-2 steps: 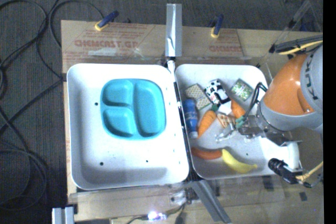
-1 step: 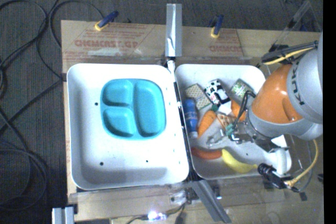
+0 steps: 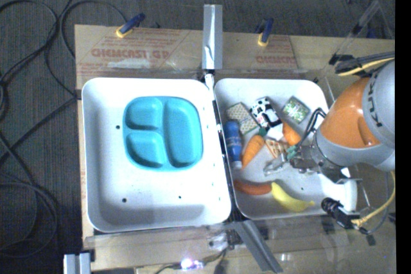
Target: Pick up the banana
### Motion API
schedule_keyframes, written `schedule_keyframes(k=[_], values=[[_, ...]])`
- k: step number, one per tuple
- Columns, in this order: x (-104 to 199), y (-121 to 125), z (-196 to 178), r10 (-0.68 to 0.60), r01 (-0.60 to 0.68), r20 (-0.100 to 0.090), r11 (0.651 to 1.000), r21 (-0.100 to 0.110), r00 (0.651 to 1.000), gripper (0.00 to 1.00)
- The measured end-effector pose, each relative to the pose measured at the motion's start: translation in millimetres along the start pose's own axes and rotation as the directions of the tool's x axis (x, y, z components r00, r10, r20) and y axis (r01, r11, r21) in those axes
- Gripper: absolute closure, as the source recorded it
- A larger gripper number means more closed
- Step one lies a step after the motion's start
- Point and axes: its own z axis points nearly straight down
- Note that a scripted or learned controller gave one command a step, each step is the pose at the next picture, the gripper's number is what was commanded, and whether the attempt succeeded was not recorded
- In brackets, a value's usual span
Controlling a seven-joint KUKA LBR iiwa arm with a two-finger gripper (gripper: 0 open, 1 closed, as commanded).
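Note:
The yellow banana lies at the front of the right bin, curved, close to the front wall. My gripper hangs over the middle of that bin, just above and behind the banana and not touching it. Its fingers point left and stand open, and I see nothing held between them. The grey arm with its orange band reaches in from the right.
An orange carrot-like piece lies just left of the banana. A second carrot, a blue bottle, a cow-patterned toy, a checkered box and a green box crowd the bin's back. A blue divided tray sits in the left bin.

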Motion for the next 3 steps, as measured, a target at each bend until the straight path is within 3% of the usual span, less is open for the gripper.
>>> schedule_keyframes(k=[1,2,3], values=[[40,-7,-26,-0.122,0.122,0.000,0.992,0.014,0.993,0.00],[25,-4,0,-0.572,0.572,-0.001,0.820,0.006,0.820,0.00],[25,-1,-10,-0.572,0.572,0.004,0.820,-0.002,0.820,1.00]])
